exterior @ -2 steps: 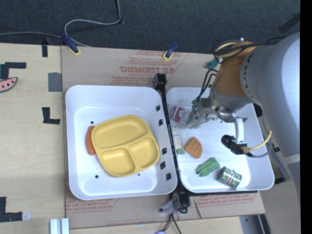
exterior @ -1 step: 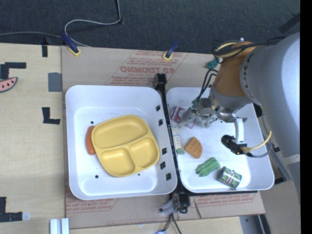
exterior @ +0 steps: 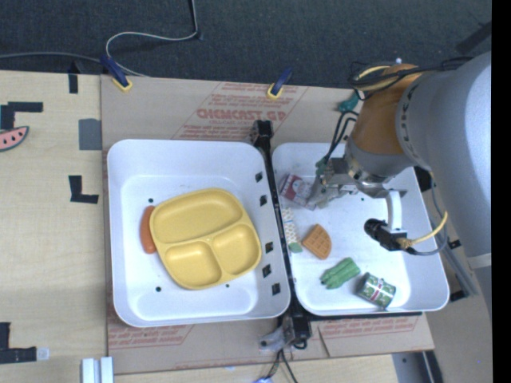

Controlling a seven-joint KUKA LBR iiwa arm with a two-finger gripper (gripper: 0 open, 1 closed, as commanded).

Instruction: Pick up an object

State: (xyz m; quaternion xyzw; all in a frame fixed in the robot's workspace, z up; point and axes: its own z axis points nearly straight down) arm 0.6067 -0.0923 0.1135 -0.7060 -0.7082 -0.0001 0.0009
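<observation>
brown cardboard covers the bench under two shallow white bins. over the right white bin [exterior: 431, 282] the two-finger gripper [exterior: 323, 191] hangs low beside a small red-and-white packet [exterior: 291, 188]; whether it is spread or pinched, i cannot tell. below the packet lie an orange waffle-like toy [exterior: 317, 241], a green pepper-like toy [exterior: 340, 273] and a green tin can [exterior: 375, 289]. left of the packet, the left white bin [exterior: 128, 214] holds a yellow divided plastic plate [exterior: 206, 236].

The grey arm [exterior: 447, 126] reaches in from the right, its hand [exterior: 323, 186] angled downward.
</observation>
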